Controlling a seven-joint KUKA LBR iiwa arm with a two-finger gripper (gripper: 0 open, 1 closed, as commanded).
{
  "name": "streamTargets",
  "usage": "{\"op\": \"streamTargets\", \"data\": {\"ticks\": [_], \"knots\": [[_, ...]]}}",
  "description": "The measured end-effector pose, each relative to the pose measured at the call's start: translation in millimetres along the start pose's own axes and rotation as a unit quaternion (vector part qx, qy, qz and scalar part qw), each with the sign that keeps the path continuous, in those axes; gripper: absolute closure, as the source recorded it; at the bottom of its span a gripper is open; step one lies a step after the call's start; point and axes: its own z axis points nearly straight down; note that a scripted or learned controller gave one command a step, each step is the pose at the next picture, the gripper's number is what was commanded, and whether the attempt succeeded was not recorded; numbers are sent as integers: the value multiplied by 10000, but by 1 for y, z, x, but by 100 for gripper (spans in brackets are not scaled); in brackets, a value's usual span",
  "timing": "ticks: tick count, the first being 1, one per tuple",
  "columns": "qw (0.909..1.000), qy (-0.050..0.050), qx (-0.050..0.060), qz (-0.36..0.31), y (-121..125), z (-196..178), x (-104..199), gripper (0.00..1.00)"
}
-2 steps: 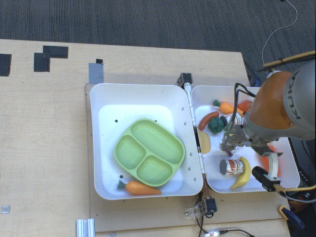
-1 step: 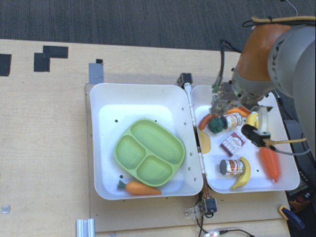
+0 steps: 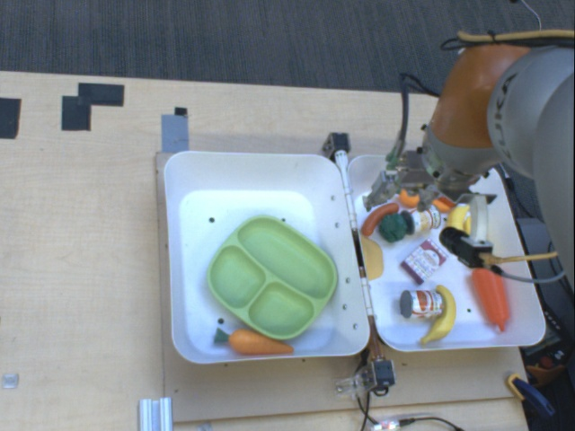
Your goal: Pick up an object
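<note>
While the grey arm with its orange band reaches into the right white bin [image 3: 530, 330], its claw [image 3: 406, 189] hangs low over the far-left corner; how wide it stands I cannot tell. Just beneath lie a dark green broccoli-like toy [image 3: 393, 228] and a curved red-orange pepper [image 3: 377, 218], touching. Nearer sit a small tin can [image 3: 422, 303], a yellow banana [image 3: 442, 317] and an orange plastic carrot [image 3: 490, 297]. This looks like the approach; next comes a straight descent, then closing on one piece.
</note>
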Motion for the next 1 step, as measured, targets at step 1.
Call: {"op": "streamTargets", "data": {"ticks": [1], "knots": [[10000,-3,-12,2,0,76,-36,0]]}}
